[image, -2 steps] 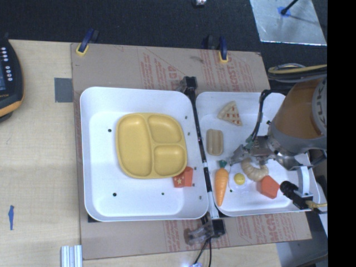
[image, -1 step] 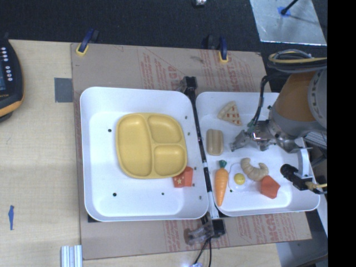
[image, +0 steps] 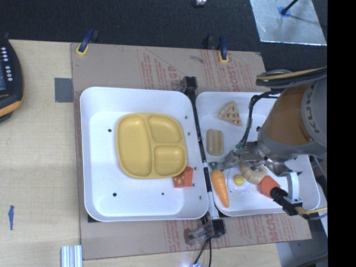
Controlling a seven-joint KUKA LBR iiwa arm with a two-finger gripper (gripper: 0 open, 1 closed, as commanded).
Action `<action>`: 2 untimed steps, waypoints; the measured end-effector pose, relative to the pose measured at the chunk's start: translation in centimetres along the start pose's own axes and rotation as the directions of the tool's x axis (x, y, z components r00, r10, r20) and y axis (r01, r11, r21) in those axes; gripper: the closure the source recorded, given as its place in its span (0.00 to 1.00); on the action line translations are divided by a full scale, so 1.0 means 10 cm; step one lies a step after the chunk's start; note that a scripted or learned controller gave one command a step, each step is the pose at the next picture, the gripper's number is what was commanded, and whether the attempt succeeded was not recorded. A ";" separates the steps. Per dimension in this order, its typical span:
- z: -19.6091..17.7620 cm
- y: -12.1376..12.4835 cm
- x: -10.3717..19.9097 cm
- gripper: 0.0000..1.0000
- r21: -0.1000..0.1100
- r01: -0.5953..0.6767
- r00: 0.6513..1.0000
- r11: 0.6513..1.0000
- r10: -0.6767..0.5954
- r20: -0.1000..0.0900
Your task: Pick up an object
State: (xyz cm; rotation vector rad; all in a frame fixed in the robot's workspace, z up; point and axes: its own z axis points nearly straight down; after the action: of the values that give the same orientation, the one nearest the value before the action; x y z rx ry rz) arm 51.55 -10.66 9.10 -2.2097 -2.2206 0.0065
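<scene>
You cannot tell yet if the gripper (image: pixel 243 163) has hold of anything, with the carrot (image: pixel 219 187) and croissant (image: pixel 255 173) just beside it unlifted.

— Was there any writing you could read?
— Red print ran along the edges of the cardboard sheet (image: pixel 167 60) under the bins, but it was too small and faint to make out.
— Numbers, brands, signs?
— None legible. The pendant (image: pixel 8 77) at the left edge carried buttons, their marks unreadable.
</scene>
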 end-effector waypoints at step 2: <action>-0.04 1.42 -0.14 0.00 -0.015 0.003 1.000 1.000 -0.003 0.006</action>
State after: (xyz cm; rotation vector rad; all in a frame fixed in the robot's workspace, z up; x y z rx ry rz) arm 65.80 -11.97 9.33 -2.2170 -2.2342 -0.0033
